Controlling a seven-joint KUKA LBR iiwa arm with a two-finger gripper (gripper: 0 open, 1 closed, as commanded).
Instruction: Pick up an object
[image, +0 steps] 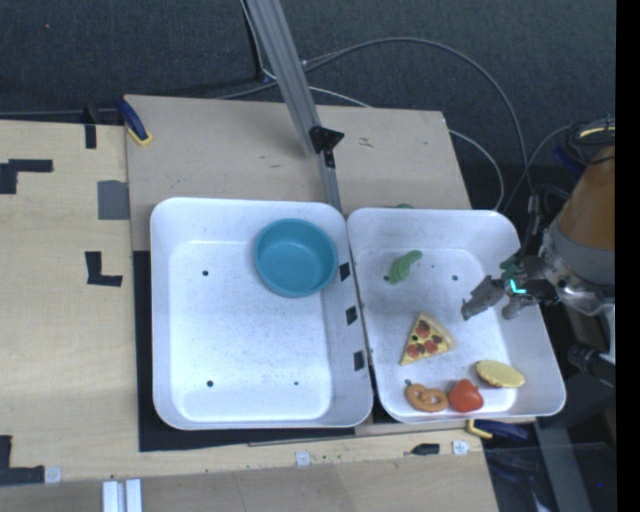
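Five toys lie in the right bin (500, 228) beside the tabletop's right edge; nearest the wide, empty claw (497, 301) is the pizza slice (427, 339). Flat against the floor, it could slip out as the fingers close.

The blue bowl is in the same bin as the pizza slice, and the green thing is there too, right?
Not quite. The camera view shows the blue bowl in the left bin, with nothing else in there. The pizza slice and the green thing are together in the right bin, as you said.
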